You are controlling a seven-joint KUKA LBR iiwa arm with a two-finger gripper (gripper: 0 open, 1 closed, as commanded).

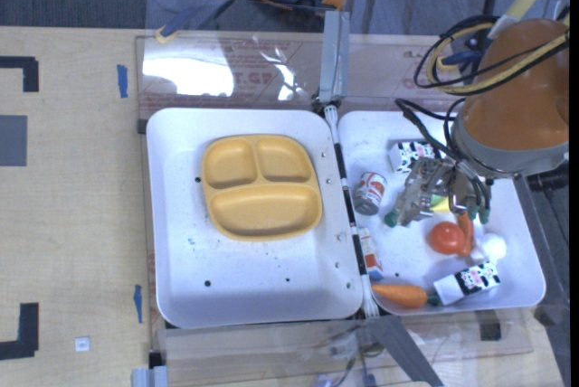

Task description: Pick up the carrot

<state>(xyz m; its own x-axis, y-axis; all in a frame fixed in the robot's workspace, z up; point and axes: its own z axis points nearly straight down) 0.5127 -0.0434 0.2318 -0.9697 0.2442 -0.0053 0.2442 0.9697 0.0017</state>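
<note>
The carrot (399, 294) is orange with a green stub at its right end. It lies flat along the front wall of the right bin (525, 222), near that bin's front left corner. My gripper (441, 198) hangs over the middle of the right bin, well behind the carrot and a little to its right. It hovers over a small clutter of toys, with a yellow piece (443, 203) and a green piece (393, 217) showing around it. I see nothing of the carrot at the gripper.
Around the gripper lie a red-and-white can (369, 193), a cow-patterned box (409, 154), a red-orange tomato (446, 238), a white ball (494, 247) and a second cow-patterned box (470, 280) beside the carrot. The left bin (172, 195) holds a yellow divided plate (262, 186).
</note>
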